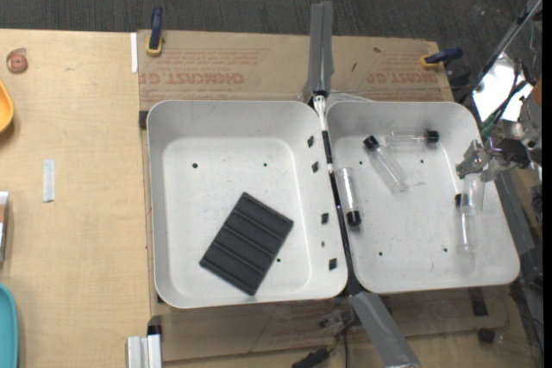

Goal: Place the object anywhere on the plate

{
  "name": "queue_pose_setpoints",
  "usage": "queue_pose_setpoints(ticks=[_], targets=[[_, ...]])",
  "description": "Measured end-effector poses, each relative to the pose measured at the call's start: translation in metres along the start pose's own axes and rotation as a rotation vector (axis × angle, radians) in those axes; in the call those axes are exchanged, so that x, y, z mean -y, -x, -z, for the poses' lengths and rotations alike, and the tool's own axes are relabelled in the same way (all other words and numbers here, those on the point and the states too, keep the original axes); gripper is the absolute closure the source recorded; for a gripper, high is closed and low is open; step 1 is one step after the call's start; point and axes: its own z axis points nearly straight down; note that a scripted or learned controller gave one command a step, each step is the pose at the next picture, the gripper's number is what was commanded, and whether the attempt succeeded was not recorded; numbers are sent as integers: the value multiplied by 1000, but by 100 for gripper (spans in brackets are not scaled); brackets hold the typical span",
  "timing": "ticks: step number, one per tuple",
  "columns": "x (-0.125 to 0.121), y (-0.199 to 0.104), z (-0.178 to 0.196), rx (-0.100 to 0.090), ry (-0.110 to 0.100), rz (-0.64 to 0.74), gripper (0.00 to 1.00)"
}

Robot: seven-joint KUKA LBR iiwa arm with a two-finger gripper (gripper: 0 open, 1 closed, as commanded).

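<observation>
A clear capped tube [466,224] lies just below the gripper [479,161], grip state unclear; light, slick, rolls, best pinched mid-barrel.

The gripper [479,161] was a small assembly of pale grey metal with dark joints. Its parts appeared angular and glossy. Finer details were blurred.

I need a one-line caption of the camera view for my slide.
Dark ribbed plate in the left bin; four clear tubes in the right bin; gripper at its right rim.
</observation>
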Motion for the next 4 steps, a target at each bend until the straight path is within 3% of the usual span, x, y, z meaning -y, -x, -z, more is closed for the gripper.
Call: queue_pose_setpoints(ticks=[1,2,3,4], targets=[[-52,-63,46,1,0,34,100],[-98,-155,112,2,-1,-95,100],[-90,-208,153,2,-1,-280,100],[-62,-267,236,2,-1,66,100]])
